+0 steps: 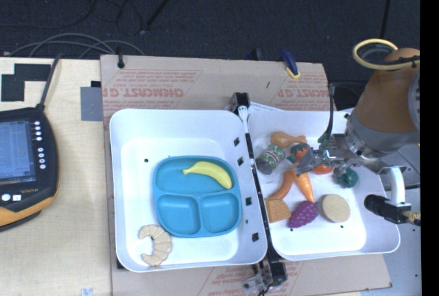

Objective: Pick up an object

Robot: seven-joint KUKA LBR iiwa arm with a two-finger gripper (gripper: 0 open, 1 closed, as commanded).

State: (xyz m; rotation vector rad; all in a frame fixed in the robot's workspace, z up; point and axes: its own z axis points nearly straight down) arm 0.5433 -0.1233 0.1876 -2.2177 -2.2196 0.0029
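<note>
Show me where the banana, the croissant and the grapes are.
banana (209,173), camera view, middle of its yellow curve, on the blue plate.
croissant (156,244), camera view, middle of its bend, left bin.
grapes (303,214), camera view, centre of the purple bunch, right bin.

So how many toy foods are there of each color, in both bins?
Yellow: 1, the banana
Tan: 4, the croissant, cracker, round bun, bread piece
Orange: 2, the carrots
Purple: 1, the grapes
Teal: 1, the small piece
Total: 9. Things under the gripper are too hidden to count.
</note>
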